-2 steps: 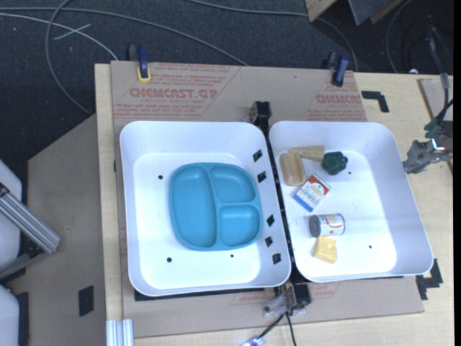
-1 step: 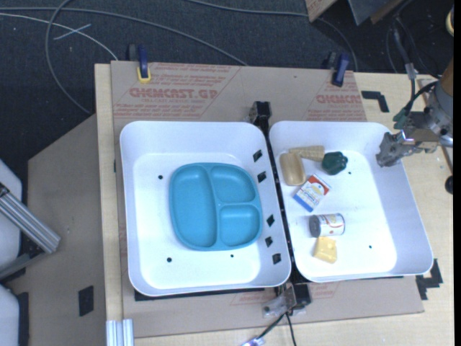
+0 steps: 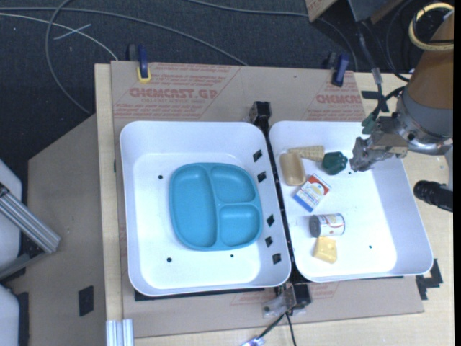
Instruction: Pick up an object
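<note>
The gripper (image 3: 360,158) hangs over the far side of the right bin (image 3: 403,222), just beside a dark green object (image 3: 333,162); whether its jaws stand apart or closed cannot be told. Toward the bin's left edge lie a tan block (image 3: 292,168) and a ridged tan piece (image 3: 308,152), then a small red, white and blue carton (image 3: 312,192), a tipped can (image 3: 328,225) and a yellow wedge (image 3: 325,250) toward the near edge. A blue divided plate (image 3: 215,205) sits mid-floor in the left bin (image 3: 144,193).
</note>
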